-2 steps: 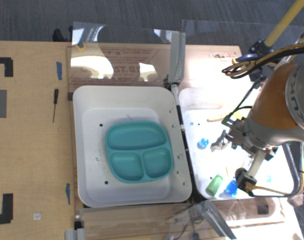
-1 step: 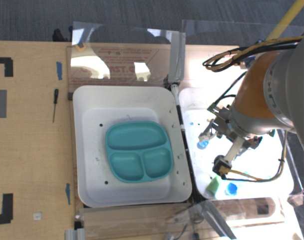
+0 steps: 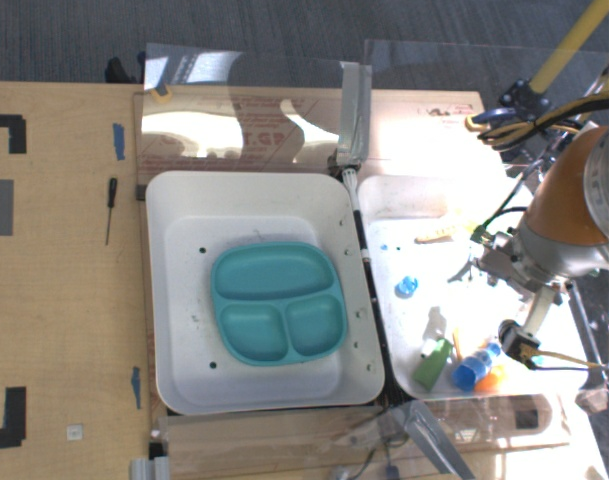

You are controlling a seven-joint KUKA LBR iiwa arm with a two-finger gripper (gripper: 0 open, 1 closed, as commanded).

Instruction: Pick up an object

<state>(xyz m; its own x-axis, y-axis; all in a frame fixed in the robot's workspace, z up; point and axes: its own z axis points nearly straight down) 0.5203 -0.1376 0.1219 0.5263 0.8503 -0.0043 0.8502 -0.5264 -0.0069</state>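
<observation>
My gripper (image 3: 464, 272) reaches in from the right and hangs over the middle of the right bin (image 3: 384, 196). No object shows between its tips. A small blue piece (image 3: 406, 287) lies to its left on the bin floor. A pale yellow stick (image 3: 435, 234) lies toward the back. At the front of this bin a green bottle (image 3: 433, 362), a white piece (image 3: 436, 322), a blue cylinder (image 3: 475, 368) and an orange piece (image 3: 493, 377) crowd together, below the gripper.
The left bin (image 3: 174, 268) holds a teal divided plate (image 3: 278, 302). A clear panel (image 3: 244, 118) stands behind the bins. A thin black tool (image 3: 110, 208) lies on the bench at the left. Cables (image 3: 514, 118) hang at the upper right.
</observation>
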